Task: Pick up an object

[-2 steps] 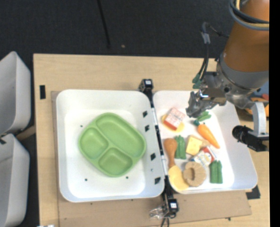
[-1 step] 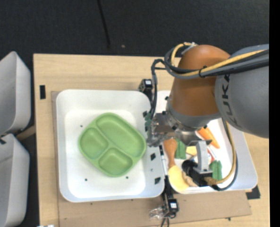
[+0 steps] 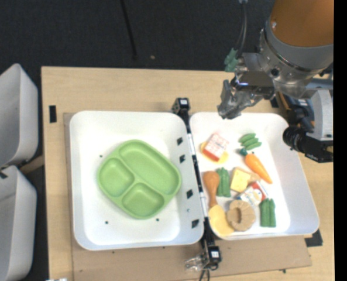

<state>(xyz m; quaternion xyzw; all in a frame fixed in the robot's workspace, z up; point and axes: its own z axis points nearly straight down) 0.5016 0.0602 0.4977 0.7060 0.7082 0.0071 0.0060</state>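
We see a pile of toy food in the right bin [image 3: 296, 209]. No piece of it is lifted; all of it lies on the bin floor. Near the top of the pile lies a red and white box [image 3: 215, 147], and beside it a small green pea pod [image 3: 250, 140]. Just below the pod lies an orange carrot [image 3: 257, 165], tilted. In the middle we see a brown drumstick [image 3: 211, 186], a green bean bundle [image 3: 223, 182] touching it, and a yellow cheese block [image 3: 240, 180]. At the bottom sit a round brown cookie [image 3: 241, 215], a yellow slice [image 3: 217, 220] partly under it, and a green pickle [image 3: 268, 212] standing to the right.

The gripper [image 3: 230, 111] hangs over the far edge of the right bin, apart from all the food. Its dark fingers point down and nothing is between them. We cannot tell how wide they stand.

In the left bin [image 3: 85, 215] lies a green plate with three parts [image 3: 139, 178], turned at a slant. Both bins sit side by side on a wooden bench [image 3: 103, 86].
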